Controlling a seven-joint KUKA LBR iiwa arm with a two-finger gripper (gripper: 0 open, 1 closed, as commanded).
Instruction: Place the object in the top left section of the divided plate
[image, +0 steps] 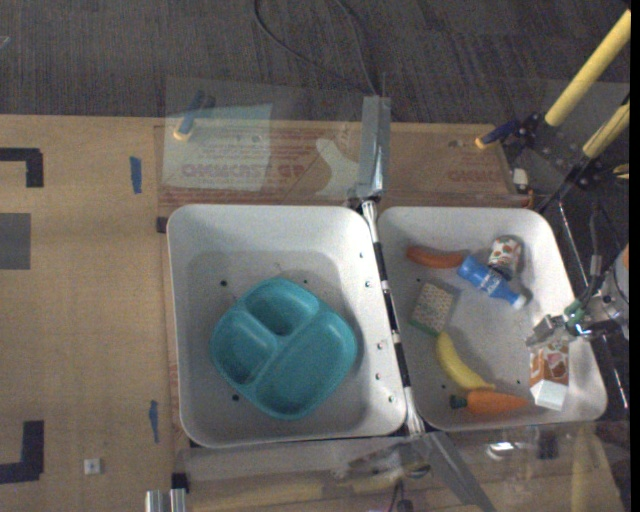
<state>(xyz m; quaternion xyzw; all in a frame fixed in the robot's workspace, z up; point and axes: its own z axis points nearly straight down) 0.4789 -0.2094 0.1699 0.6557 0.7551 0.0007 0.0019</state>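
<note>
A teal divided plate (285, 348) lies tilted in the left white bin (200, 250), with two small sections toward its upper left and one large section at its lower right. All three sections are bare. The right bin (560, 240) holds the loose objects: an orange sausage-shaped piece (437, 257), a blue bottle (492, 281), a small can (507, 254), a speckled green-edged sponge (433, 307), a banana (459, 364), a carrot (495, 402) and a small carton (548, 370). My gripper (562, 325) sits low at the right bin's right rim, just above the carton.
A metal divider strip (385, 300) separates the two bins. Yellow poles and clamps (560, 110) stand at the back right. Cardboard with a clear sheet (220, 150) lies behind the left bin.
</note>
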